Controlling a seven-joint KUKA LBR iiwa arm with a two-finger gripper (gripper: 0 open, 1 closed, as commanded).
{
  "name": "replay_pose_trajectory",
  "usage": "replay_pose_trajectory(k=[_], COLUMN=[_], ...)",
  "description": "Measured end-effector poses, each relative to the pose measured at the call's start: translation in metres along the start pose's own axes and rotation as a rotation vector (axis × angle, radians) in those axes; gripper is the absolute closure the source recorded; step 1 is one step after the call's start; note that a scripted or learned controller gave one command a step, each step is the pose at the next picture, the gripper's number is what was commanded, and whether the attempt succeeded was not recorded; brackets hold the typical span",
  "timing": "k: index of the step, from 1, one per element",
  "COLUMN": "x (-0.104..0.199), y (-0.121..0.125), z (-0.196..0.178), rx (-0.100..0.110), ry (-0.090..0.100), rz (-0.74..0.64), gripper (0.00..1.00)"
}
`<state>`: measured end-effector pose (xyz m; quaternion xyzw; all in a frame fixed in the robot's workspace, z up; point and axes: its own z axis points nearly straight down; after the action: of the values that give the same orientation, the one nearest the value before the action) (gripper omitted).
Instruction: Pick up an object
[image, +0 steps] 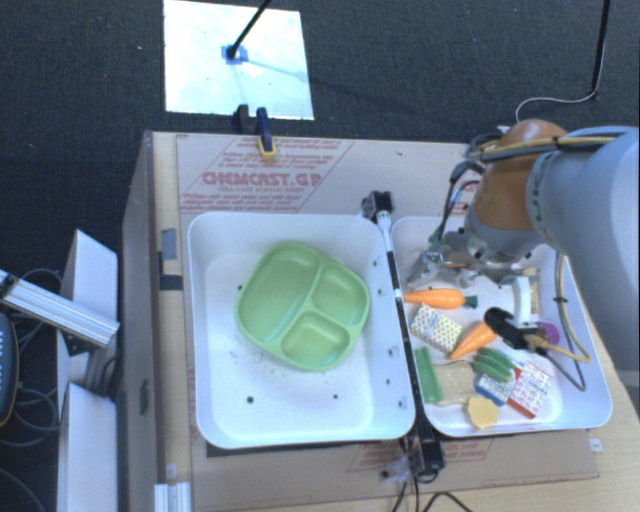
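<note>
Bins sit side by side: left bin (215, 400) holds a green tray (303, 306); right bin (590, 395) holds carrots (436, 298), toys. Gripper (440, 258) state unclear.

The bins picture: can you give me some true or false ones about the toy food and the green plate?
1. The green plate sits in the left bin. True.
2. The green plate has one big section. False: it is split into three sections.
3. Two toy carrots lie in the right bin. True: one carrot near the divider, another carrot lower down.
4. All the toy food is piled on the green plate. False: the toy food lies in the right bin.
5. The arm reaches over the left bin. False: it is above the right bin.
</note>
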<state>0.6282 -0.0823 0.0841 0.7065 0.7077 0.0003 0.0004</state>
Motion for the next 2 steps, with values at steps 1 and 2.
replay_pose_trajectory(k=[1,2], x=[-0.0126,-0.0035], y=[0.0411,0.0409], z=[-0.0011,-0.0007], rx=[-0.002,-0.001], ry=[0.000,0.000], rz=[-0.003,-0.003], gripper=[0.00,0.00])
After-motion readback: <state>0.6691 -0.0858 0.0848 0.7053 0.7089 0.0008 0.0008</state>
